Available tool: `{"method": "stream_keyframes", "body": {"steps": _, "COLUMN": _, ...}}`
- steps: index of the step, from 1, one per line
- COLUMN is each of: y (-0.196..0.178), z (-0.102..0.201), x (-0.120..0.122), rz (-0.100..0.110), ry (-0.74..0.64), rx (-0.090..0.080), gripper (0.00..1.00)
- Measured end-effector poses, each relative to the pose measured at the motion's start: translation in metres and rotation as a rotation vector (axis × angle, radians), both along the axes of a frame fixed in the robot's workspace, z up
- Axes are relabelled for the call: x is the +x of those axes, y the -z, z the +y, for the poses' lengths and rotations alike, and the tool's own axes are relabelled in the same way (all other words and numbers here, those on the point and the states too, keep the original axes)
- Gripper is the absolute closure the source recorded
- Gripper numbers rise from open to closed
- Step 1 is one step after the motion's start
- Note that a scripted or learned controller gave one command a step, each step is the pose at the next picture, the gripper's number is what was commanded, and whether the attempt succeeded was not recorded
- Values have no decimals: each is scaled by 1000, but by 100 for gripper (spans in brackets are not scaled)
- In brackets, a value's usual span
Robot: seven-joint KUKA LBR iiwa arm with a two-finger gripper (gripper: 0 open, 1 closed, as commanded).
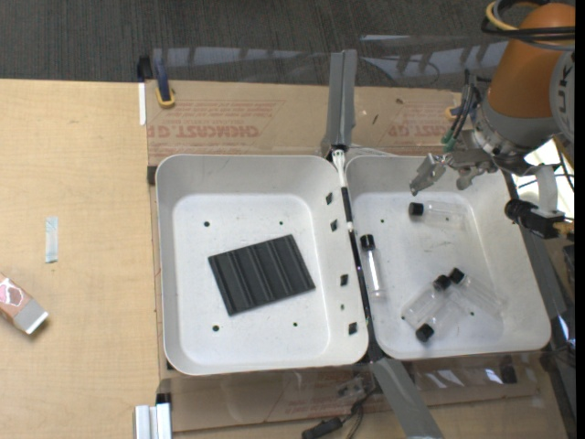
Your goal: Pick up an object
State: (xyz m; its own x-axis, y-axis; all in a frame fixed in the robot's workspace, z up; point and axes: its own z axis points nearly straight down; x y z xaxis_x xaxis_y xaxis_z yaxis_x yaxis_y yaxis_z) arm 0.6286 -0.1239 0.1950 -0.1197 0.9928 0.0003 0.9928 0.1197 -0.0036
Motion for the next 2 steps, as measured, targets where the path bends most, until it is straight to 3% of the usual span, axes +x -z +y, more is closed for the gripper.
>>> {"method": "stream_keyframes", "body": {"steps": 1, "y": 96, "z": -77, "x": -30, "rz": -3, "ry": 21, "rx": 0, "gripper": 0}}
{"method": "stream_keyframes", "body": {"steps": 2, "y": 105, "z": -90, "x": -152, "rz": 0, "ry": -86, "rx": 3, "gripper": 0}}
